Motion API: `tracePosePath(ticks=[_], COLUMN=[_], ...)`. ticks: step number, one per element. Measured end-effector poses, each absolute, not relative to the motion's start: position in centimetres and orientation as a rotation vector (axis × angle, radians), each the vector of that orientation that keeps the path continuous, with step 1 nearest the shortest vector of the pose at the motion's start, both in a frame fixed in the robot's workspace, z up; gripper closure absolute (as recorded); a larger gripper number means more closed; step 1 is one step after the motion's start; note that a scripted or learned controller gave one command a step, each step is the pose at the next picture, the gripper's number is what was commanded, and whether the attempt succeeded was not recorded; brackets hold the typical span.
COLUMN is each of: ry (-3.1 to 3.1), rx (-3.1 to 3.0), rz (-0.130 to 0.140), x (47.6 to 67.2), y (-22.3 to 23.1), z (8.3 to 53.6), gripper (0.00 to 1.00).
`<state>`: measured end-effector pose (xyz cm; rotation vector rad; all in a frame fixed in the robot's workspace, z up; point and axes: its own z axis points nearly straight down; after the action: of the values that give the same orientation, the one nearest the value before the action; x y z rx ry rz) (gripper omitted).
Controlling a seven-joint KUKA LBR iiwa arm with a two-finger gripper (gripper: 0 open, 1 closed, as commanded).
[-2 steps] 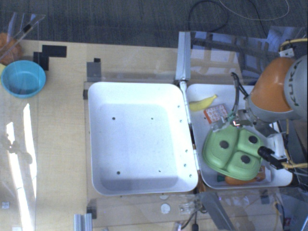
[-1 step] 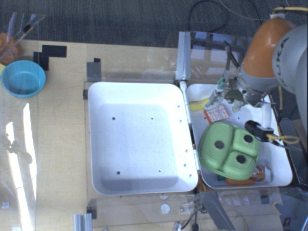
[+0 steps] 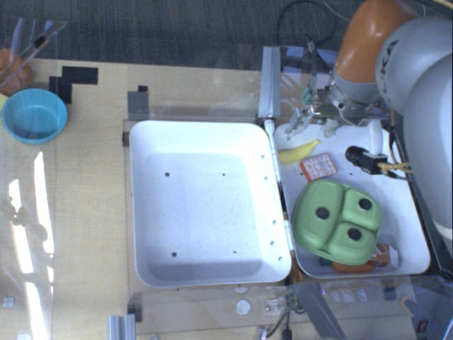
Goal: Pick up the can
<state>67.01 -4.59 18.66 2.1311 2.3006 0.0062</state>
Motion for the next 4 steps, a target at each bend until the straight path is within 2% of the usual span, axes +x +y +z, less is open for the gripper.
tracePosePath(ticks=[1, 2, 3, 4], ry=[1.504, 1.517, 1.469, 1.416], rx=[2.755, 2.745, 2.771, 2.803], rz=[0.007, 0.01, 0.009, 0.007], x=[67.0, 67.1, 67.0, 60.5], y=[-4.0, -3.8, -12.2, -17.6], z=[18.6, 19.8, 28.1, 9.5], gripper=[0.0, 1.0, 1.0, 1.0])
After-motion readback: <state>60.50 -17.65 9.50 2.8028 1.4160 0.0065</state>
